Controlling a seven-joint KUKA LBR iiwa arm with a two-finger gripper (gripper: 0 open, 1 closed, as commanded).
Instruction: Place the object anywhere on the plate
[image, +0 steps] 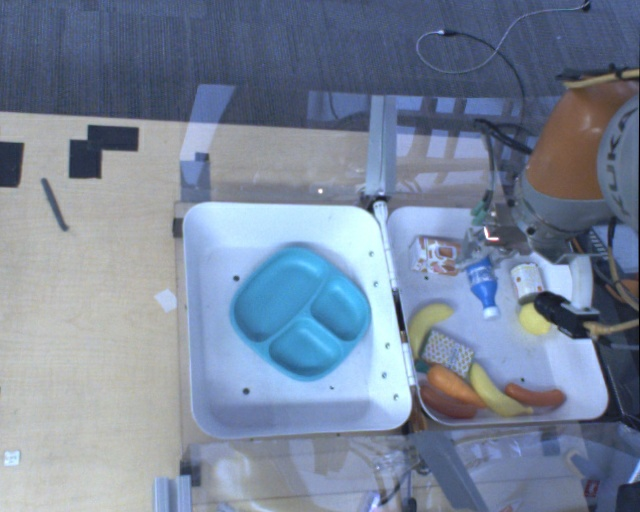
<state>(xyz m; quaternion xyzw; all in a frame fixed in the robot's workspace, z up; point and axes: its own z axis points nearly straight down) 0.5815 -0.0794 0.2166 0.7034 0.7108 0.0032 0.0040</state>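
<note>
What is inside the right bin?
A carton, a blue bottle, a greenish banana, a yellow banana, a sponge, a carrot, a sausage and a lemon. The arm covers the bin's far right corner, so anything there is hidden.

Plate (300, 312): blue plastic, smooth, faint sheen.
Left bin (215, 400): white plastic, matt.
Right bin (585, 375): white plastic, matt.
Worktop (90, 350): pale wood grain, matt.
Floor (250, 50): grey carpet, ribbed.

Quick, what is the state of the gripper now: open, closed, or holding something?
The gripper: cannot be told. It sits over the right shallow white bin, close to the small blue plastic bottle.
</note>
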